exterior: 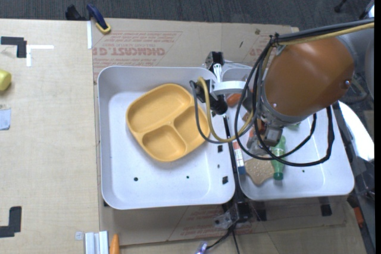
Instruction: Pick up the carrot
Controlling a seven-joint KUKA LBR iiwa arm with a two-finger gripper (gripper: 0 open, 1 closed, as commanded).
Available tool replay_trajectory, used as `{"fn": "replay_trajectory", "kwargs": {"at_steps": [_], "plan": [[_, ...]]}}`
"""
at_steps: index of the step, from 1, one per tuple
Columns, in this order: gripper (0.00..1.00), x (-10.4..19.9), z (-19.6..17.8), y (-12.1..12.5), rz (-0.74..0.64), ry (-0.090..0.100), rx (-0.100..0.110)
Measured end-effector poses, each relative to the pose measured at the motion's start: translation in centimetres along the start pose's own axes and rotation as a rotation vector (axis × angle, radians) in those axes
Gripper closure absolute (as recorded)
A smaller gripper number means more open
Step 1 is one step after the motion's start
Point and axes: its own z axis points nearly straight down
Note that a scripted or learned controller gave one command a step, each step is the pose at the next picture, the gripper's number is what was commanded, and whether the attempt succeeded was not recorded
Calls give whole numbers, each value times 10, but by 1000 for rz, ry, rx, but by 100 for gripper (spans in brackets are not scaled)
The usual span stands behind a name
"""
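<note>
Camera view showed the arm (306, 77) hanging low over the right bin (339, 178), hiding the gripper, whose state could not be told. An orange sliver, likely the carrot (235, 99), lay near the bin's far-left corner among clutter; a blind grasp risked closing on a neighbouring item.

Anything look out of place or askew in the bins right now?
Nothing spilled or broken. The yellow divided plate sits turned at an angle in the left bin. The right bin is cluttered: a green bottle and a brown sponge-like block crowd together beneath the arm.
</note>
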Motion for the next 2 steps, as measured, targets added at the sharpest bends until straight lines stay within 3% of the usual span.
{"fn": "replay_trajectory", "kwargs": {"at_steps": [1,2], "plan": [[100,-22,9,-23,-16,3,-6],[100,-27,70,-98,44,3,-6]]}}
